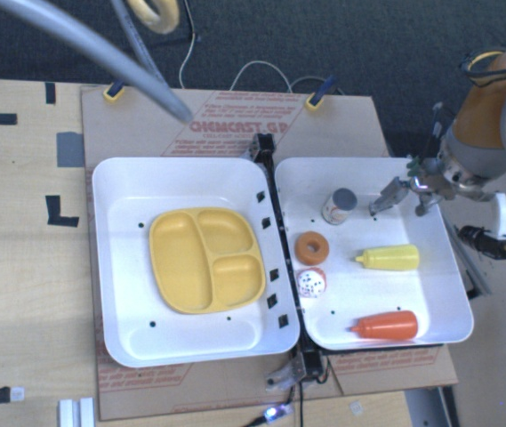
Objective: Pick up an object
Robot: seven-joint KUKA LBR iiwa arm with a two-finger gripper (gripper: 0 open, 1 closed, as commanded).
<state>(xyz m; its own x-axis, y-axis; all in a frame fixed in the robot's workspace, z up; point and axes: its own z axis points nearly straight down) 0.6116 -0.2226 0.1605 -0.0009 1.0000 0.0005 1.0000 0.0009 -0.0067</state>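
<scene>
Over the right-hand shallow white plastic bin point(430, 323), near its upper right corner: the pincer point(401, 196) of the grey arm with the orange band point(484, 118), reaching in from the right edge. Hovering above the bin floor, nothing between the fingers; whether spread or closed, impossible to tell at this size.

Nearest to the pincer, just to its left: a small grey-capped cylindrical can point(339, 205), upright or nearly so, close to the bin's upper middle. Below the pincer, a little apart: a yellow plastic squeeze bottle point(388, 257), lying on its side, long axis running left to right across the bin. Further down, by the bin's lower wall: an orange-red elongated plastic toy point(386, 326), also lying left to right. Toward the bin's left wall: a brown ring-shaped doughnut toy point(311, 248) and, just below it, a small white speckled round piece point(311, 282).

Wrist angled down and leftward, forearm coming from the right. Likely target by nearness: can or yellow bottle; for the bottle, closing across its short width advisable.
</scene>
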